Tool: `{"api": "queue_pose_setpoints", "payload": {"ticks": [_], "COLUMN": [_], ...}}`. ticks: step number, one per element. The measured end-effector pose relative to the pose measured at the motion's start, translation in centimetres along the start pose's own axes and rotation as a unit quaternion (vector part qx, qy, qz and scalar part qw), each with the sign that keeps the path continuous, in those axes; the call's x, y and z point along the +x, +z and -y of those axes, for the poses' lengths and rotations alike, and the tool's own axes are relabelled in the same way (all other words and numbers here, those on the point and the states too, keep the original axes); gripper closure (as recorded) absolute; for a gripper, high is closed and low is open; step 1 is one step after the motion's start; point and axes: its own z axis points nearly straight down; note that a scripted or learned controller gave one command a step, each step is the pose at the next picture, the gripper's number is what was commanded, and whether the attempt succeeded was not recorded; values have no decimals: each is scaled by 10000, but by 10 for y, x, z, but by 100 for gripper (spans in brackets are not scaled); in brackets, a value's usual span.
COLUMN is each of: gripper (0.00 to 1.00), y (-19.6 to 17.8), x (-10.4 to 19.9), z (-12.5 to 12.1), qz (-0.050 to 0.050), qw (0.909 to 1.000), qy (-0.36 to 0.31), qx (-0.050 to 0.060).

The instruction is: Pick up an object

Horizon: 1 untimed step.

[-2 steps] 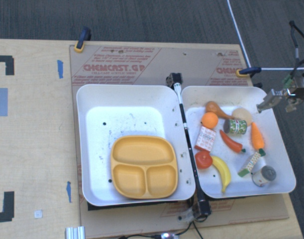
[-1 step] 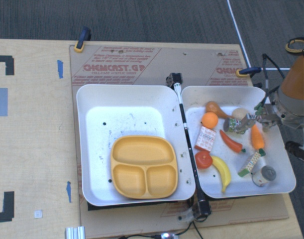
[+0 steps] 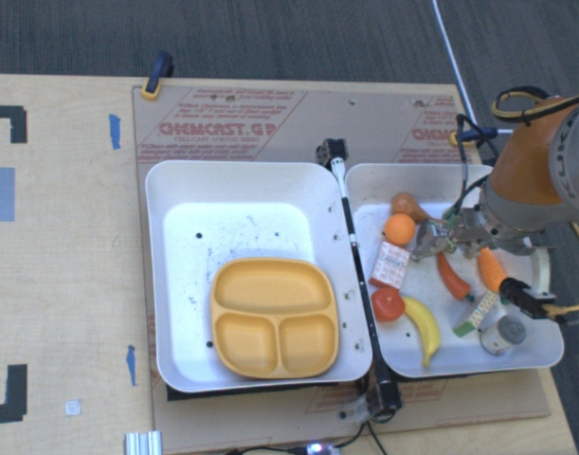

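My gripper (image 3: 435, 242) hangs low over the middle of the right bin (image 3: 545, 354), reaching in from the right under the orange wrist band. Just left of it lies an orange ball (image 3: 399, 228), with a brown item (image 3: 408, 204) behind that. A red pepper (image 3: 452, 277) lies right below the gripper and an orange carrot (image 3: 491, 268) to its right. A white and red packet (image 3: 391, 264), a red tomato (image 3: 388, 303) and a yellow banana (image 3: 424, 328) lie toward the bin's front left. I see nothing held.
The left bin (image 3: 175, 197) holds a yellow three-section tray (image 3: 275, 316) at its front. A small green and white packet (image 3: 479, 313) and a grey round piece (image 3: 502, 335) sit at the right bin's front right. A black divider clamp (image 3: 333, 150) stands between the bins.
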Motion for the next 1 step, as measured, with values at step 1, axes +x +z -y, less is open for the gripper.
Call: {"api": "queue_pose_setpoints", "payload": {"ticks": [1], "gripper": [100], "y": [-11], "x": [-1], "z": [-1], "qz": [11], "qw": [10000], "qy": [4], "qx": [-21]}}
